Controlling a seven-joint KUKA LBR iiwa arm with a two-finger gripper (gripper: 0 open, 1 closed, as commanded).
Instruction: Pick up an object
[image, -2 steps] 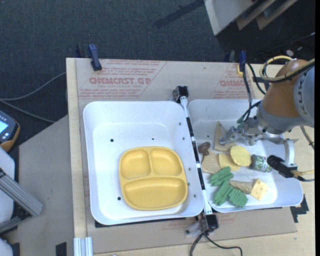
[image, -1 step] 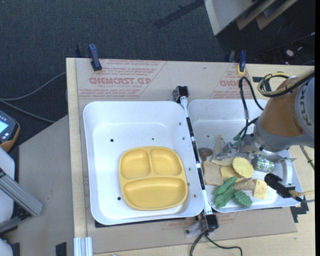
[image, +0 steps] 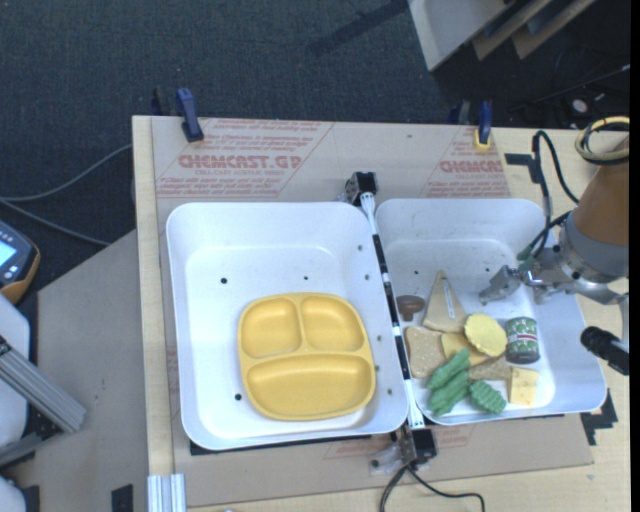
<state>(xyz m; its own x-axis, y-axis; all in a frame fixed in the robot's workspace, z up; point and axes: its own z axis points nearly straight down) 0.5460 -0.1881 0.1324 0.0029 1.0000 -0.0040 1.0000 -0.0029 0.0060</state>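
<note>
The right bin (image: 470, 225) holds a heap of toy food along its front half. In it are a tan wedge (image: 440, 303), a round yellow piece (image: 485, 335), a small can with a green label (image: 522, 340), a slice of bread (image: 424, 350), two green pods (image: 450, 375) and a yellow cheese block (image: 522, 386). A small brown item (image: 409, 305) lies by the bin's left wall. My gripper (image: 503, 286) hangs over the right bin, just up and right of the heap, above the can and the yellow piece. Nothing shows in its grasp.
The left bin (image: 200, 250) carries a yellow divided plate (image: 305, 355) in its front middle. A black divider rail (image: 383, 270) runs between the bins. Blue clamps (image: 187, 112) grip the board's far edge. Cables (image: 545, 165) trail beside the arm at the right.
</note>
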